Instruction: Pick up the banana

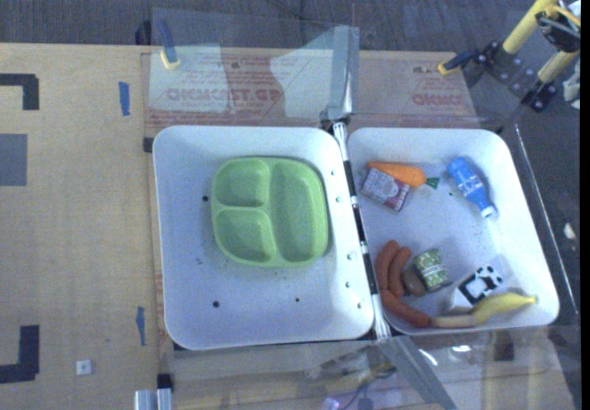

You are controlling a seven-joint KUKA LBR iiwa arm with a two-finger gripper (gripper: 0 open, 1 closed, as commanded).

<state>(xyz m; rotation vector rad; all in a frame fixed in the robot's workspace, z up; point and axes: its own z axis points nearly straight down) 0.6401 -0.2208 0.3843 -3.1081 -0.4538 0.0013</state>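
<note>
Look to the near edge of the right bin [516, 169]: your banana [489, 309] lies there against the wall, just beside a black-and-white item [481, 284] and the sausages [395, 281]. Farther back sit a carrot [398, 173] and a blue bottle [468, 184]. The left bin [184, 307] holds a green divided plate [270, 212]. You cannot tell the gripper's state
</note>
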